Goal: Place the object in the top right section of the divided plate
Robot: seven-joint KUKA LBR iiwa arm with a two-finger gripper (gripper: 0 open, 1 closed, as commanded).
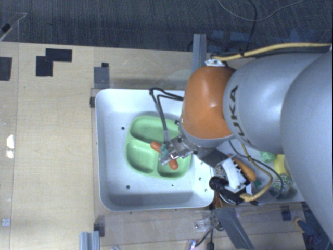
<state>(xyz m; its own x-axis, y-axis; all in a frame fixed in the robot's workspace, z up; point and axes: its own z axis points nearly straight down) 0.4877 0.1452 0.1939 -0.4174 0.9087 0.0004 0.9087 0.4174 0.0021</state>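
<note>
A green divided plate (139, 153) lies in the left white bin (111, 184). My gripper (168, 155) hangs over the plate's right side, about where the dividing ridges meet. A thin orange object (155, 146) runs slantwise through the fingers. One end pokes out at the upper left, the other end at the lower right over the plate's lower right section. The gripper looks shut on its middle. The arm's orange band hides the plate's right rim and upper right part.
The big grey arm covers most of the right bin, where a yellow item (281, 165) and cables (255, 184) peek out below the wrist. A black cable (158, 105) loops over the left bin's back. Bare bin floor lies left of and in front of the plate.
</note>
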